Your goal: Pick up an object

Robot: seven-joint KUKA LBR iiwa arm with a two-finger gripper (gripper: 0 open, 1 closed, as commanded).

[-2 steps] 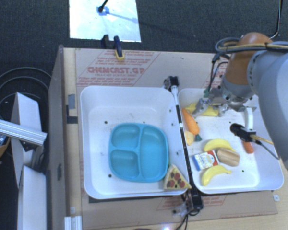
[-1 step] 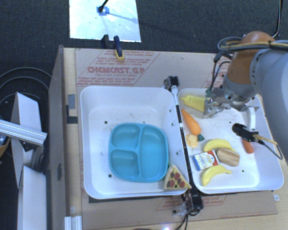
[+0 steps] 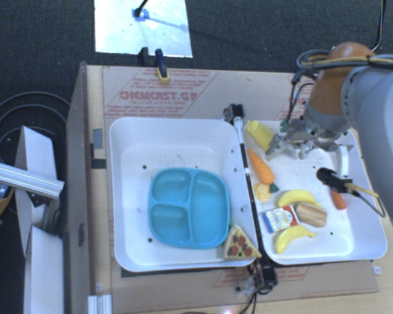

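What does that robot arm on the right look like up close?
The arm is a thick, rounded grey tube with an orange band near the wrist. Thin cables loop by that band. At its end sits a small metal gripper, silvery grey.

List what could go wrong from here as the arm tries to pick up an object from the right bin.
The gripper sits low at the back of the right white bin, beside the yellow plastic piece and orange toy carrot; it may nudge either instead of grasping. The two yellow toy bananas, brown bread piece and small carton are crowded, so several could shift together.
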